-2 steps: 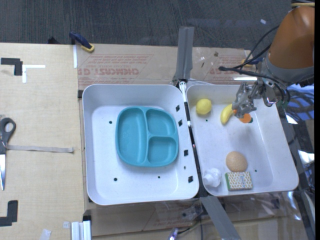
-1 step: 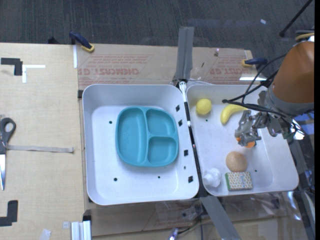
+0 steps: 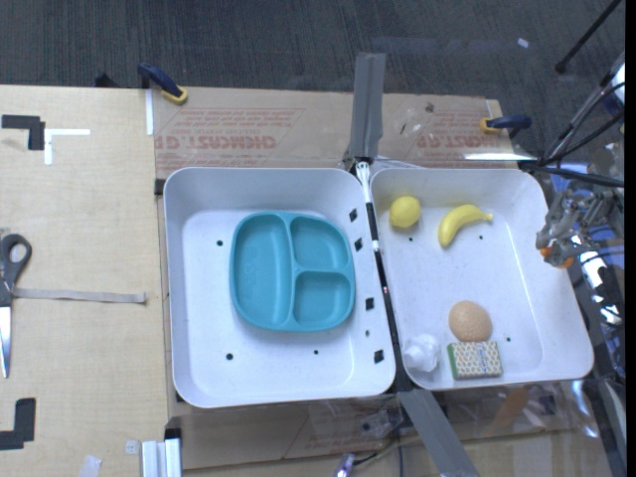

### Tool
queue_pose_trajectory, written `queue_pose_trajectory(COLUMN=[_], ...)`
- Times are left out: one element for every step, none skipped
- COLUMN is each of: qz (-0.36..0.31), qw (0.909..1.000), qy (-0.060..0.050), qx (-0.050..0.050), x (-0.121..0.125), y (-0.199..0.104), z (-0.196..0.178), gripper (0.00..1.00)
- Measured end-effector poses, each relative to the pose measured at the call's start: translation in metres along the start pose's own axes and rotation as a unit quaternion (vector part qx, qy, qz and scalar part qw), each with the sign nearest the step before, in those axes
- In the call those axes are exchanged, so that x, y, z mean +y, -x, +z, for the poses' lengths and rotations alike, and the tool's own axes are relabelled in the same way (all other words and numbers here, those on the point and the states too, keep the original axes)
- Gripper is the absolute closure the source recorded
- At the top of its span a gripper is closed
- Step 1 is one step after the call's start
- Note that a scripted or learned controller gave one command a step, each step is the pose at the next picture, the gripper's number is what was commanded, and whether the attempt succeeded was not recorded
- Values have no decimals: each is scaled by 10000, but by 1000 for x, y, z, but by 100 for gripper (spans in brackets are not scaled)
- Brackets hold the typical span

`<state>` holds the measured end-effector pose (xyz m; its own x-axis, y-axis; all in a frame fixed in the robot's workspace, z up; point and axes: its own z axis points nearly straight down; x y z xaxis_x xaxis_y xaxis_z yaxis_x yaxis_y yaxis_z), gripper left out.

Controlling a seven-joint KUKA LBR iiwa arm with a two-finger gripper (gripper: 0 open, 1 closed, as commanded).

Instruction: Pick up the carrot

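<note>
Carrot: a small orange piece (image 3: 548, 254), taken to be the orange carrot, is seen at the right rim of the right bin, about halfway along it; it is too small and blurred to be identified with certainty.
Carrot and gripper: the orange piece lies right against the lower tip of the grey metal gripper (image 3: 562, 235); whether it is gripped cannot be told.
Gripper state: apart or together cannot be told from this view.
Right shallow white bin (image 3: 517, 286): it is set touching the left bin along the middle of the bench.
Near corner of the right bin: a rectangular green-and-beige speckled block (image 3: 474, 360) is seen, with a small white crumpled lump (image 3: 421, 352) just beside it on the left.
Just beyond the block: a round tan ball-shaped item (image 3: 470, 319) is seen, touching or nearly touching the block's far edge.
Left shallow white bin (image 3: 199, 296): a teal plastic plate with three compartments (image 3: 293, 270) lies flat in its middle.
Bench to the left of the bins: a pair of grey-handled scissors (image 3: 8, 286) lies at the edge of the view.
Far part of the right bin: a yellow banana (image 3: 461, 223) lies slanted, with a round yellow lemon (image 3: 404, 212) near it on the left, the two apart.
Beyond the bins: a brown printed cardboard sheet (image 3: 258, 132) is held at its corners by two blue-and-yellow clamps (image 3: 164, 82).
</note>
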<state>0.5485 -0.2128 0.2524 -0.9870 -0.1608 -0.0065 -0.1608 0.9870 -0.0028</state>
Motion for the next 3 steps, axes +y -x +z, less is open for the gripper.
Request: queue_pose_trajectory(qz=[125, 918, 932], qw=[9999, 9958, 9956], qy=[67, 5, 12], qx=[21, -1, 20], x=[-1, 42, 96], y=[6, 23, -36], z=[65, 4, 39], gripper=[100, 100, 100])
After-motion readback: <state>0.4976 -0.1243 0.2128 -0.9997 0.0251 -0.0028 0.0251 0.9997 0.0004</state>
